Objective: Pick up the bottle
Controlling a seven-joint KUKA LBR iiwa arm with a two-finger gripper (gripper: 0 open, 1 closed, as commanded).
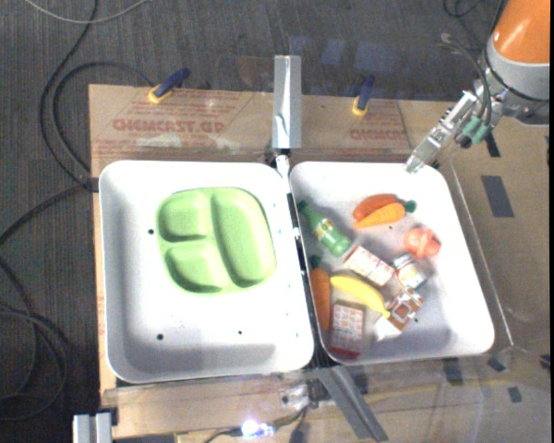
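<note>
Up at the far right corner of the right bin (462, 247), the gripper (415, 163) hangs just over the rim, its slim end pointing down and to the left from the grey wrist and the orange band above it; nothing lies between its fingers, and whether they are parted or closed cannot be told from this slant. The green bottle (325, 232) lies on its side well apart from it, down in the near-left part of that same bin, close against the wall that meets the left bin (129, 330), its dark cap end toward the far left and its body running toward the middle. Between the bottle and the gripper rests a toy carrot (380, 210), orange with a green tip at its right end. Just beside the bottle's lower end sits a small red-and-white carton (368, 266), and to the right of that an orange-pink rounded piece (423, 240). Nearer the front of the bin a yellow banana (358, 293) lies across the clutter, with a second orange carrot-like piece (320, 295) along the left wall and a flat red packet (346, 328) at the front edge. A green divided tray (217, 238) lies in the left bin, somewhat toward its far side. Both bins rest on a brown cardboard sheet (194, 123) clipped to the bench.
</note>
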